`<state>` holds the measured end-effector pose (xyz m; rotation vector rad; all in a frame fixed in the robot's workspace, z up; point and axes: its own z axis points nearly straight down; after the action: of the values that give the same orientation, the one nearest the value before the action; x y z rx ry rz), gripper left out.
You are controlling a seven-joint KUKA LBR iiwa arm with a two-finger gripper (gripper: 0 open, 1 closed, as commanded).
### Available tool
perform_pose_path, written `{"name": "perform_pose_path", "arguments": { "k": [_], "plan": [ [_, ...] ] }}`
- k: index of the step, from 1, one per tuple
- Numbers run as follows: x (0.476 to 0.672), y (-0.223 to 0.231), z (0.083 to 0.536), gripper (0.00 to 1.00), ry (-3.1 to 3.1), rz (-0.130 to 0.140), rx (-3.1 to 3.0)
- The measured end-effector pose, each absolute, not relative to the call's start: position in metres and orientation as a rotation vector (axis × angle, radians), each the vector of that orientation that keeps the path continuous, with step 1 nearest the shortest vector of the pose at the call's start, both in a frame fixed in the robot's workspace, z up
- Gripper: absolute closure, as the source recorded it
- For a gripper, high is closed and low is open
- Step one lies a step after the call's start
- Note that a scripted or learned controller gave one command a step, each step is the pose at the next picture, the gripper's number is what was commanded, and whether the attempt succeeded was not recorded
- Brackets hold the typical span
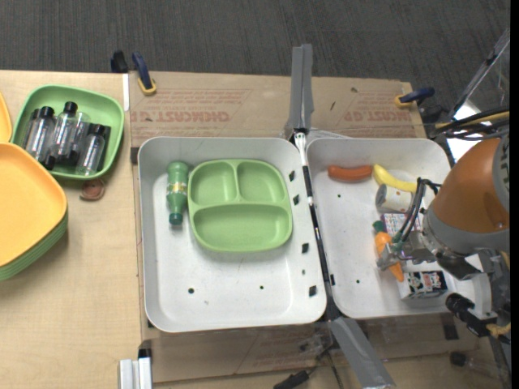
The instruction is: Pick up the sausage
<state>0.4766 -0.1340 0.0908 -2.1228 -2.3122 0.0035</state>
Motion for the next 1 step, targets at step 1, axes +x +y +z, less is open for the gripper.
{"name": "perform_pose_path", "arguments": {
  "k": [1],
  "plan": [
    [0.4769,-0.1410,0.0911,1.00,-2.334,0.002,-2.100]
  ]
}}
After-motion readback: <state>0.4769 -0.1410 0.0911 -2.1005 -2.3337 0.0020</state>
